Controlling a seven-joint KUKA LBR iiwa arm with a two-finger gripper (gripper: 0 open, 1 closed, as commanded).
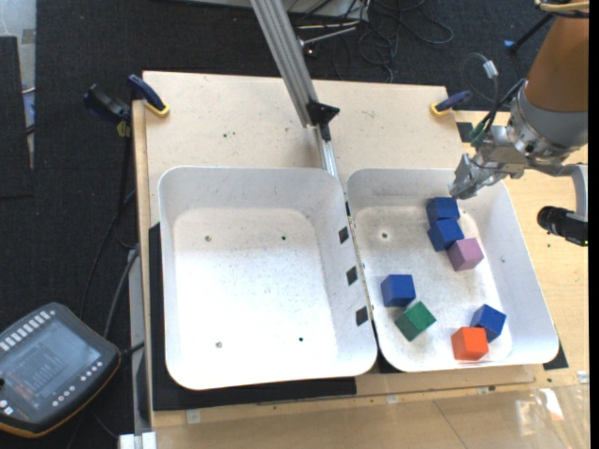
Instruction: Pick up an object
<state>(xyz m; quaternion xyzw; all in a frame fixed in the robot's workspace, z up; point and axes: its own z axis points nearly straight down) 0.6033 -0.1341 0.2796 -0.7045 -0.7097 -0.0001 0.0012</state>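
Six small blocks lay in the right bin (524, 251) on the worktop (243, 120): two blue cubes (445, 223) stacked close at the top, a lilac cube (465, 252) touching them, another blue cube (398, 288) beside a green cube (415, 320), and an orange cube (470, 342) next to a blue block (489, 320) near the front rim. The gripper (465, 187) hung just above the top blue cubes; how it stood I cannot tell, and nothing was seen in it.

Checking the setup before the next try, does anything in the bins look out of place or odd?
Nothing looks spilled or damaged. The cubes sit loose in the right bin, at mixed angles. Two blue cubes and the purple cube crowd together just below the gripper.
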